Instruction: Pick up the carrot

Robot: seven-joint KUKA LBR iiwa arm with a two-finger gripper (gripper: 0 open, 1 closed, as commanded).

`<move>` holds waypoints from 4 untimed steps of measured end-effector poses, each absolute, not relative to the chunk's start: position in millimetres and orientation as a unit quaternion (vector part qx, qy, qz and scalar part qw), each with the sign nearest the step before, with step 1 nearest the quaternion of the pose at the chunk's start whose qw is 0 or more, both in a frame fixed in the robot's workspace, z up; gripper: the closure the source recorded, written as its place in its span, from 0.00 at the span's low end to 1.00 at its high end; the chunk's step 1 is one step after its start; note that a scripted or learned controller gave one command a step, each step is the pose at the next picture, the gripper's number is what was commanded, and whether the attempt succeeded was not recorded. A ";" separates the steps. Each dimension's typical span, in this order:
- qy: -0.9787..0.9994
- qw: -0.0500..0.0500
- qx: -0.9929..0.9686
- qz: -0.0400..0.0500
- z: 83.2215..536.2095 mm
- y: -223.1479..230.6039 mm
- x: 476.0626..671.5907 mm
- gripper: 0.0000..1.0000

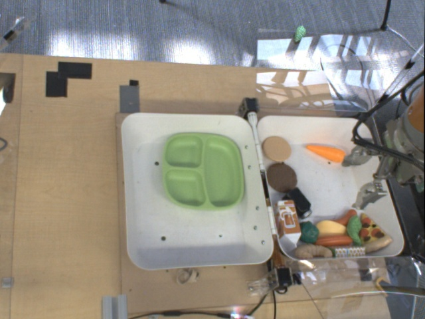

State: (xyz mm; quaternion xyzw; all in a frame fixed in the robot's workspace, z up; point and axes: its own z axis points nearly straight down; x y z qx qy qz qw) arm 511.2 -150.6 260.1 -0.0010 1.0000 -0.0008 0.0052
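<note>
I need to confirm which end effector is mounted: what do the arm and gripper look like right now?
At the view's right edge, the grey metal arm carries an orange band above the wrist. Black cables loop beside it. The gripper ends in two slim, silvery-grey metal fingers. No markings are legible.

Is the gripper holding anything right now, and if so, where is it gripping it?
Nothing is held. The gripper is open over the right bin, and the carrot lies on the bin floor just left of its upper finger, not between the fingers.
</note>
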 end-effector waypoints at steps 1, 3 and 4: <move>1.000 0.001 -0.023 0.001 166.7 -182.8 568.9 0.00; 1.000 0.007 0.000 -0.001 88.7 -204.4 627.1 0.00; 0.992 -0.007 0.125 0.000 87.7 -205.4 667.0 0.00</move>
